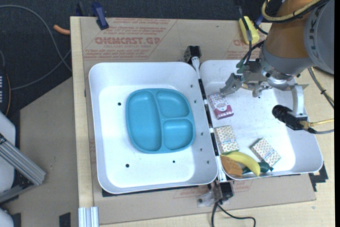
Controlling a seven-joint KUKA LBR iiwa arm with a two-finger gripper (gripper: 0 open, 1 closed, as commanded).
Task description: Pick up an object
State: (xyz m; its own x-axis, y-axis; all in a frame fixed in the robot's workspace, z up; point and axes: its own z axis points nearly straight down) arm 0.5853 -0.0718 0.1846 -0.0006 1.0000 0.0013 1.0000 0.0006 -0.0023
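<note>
In the right bin [303, 141] several small things lie near the left wall and front. A pink and maroon box [220, 106] is nearest the gripper. A patterned packet [227, 139] lies below it, and a second packet [265, 151] sits further right. A yellow banana [243, 161] rests at the front on a brown piece [230, 166]. My gripper [244, 86] hangs over the back of the right bin, up and right of the pink box. Its fingers [230, 84] are spread open with nothing between them.
The left bin [106, 114] holds a blue divided plate [159, 119]. A black divider clip [192, 53] sits between the bins at the back. A black connector with a cable [287, 117] hangs off the arm over the right bin. A blue clamp [99, 15] grips the board's far edge.
</note>
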